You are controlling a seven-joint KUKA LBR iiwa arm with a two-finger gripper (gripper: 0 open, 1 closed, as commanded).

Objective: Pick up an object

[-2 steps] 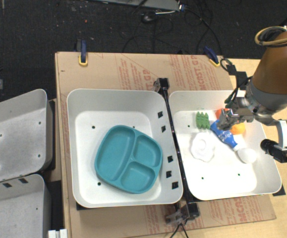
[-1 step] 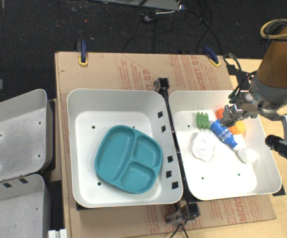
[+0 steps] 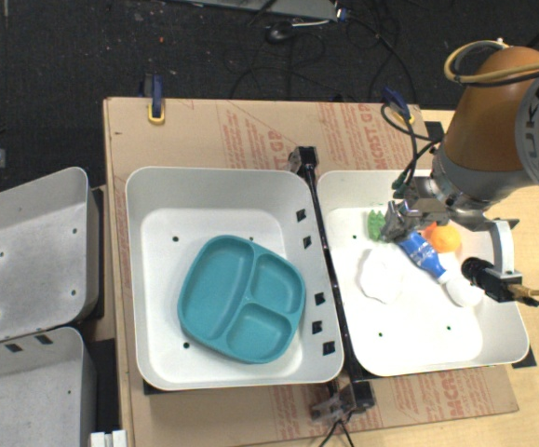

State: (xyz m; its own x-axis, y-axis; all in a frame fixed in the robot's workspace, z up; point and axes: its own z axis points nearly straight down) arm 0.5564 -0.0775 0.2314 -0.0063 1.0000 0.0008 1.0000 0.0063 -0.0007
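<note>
**Arm low over the right bin's cluttered far corner**

The gripper (image 3: 401,220) sits low in the right bin (image 3: 437,354), near its far wall, right beside a small green object (image 3: 375,223). How its claw stands cannot be told: the wrist hides it from above, and nothing can be seen held.

Open room lies in the right bin's near half, where the white floor is bare up to the front rim. The crowding is all in the far half, under and beside the arm.

The right bin holds four loose things: the green object by the gripper, one blue tube with a white cap (image 3: 433,260) lying slantwise, one orange ball (image 3: 446,238) touching the tube's far side, and one white lump (image 3: 379,277) near the bin's middle.

The left bin (image 3: 157,250) holds one teal divided plate (image 3: 241,298), with three compartments, lying flat toward the near side; a bare floor strip runs along its far wall.

Two bins stand on the bench, edges touching along a black divider (image 3: 320,250).
</note>
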